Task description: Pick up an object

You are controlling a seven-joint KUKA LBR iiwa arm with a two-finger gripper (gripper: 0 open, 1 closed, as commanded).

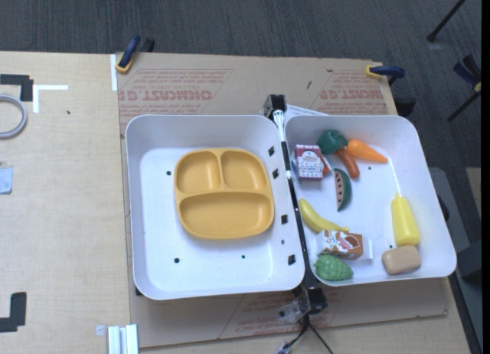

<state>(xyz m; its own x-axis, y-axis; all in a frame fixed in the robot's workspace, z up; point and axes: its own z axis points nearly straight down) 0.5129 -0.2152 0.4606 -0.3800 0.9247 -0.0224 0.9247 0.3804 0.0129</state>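
Note:
The right bin (419, 162) holds several toy foods. A carrot (366, 150) with a dark green top (332, 141) lies at the back, a small sausage (349, 164) beside it. A red and white carton (309, 162) sits near the divider. A watermelon slice (343, 190) lies mid-bin, a banana (320, 217) below it. A yellow bottle (404, 221) stands along the right side above a tan bread roll (400, 259). A small printed box (344, 245) and a green leafy piece (334, 268) sit at the front.
The left bin (145, 191) holds a yellow divided plate (223, 193). Both bins rest on brown cardboard (176, 89) held by blue and yellow clamps (127, 54) (384, 72). A cable (306, 322) runs off the front edge.

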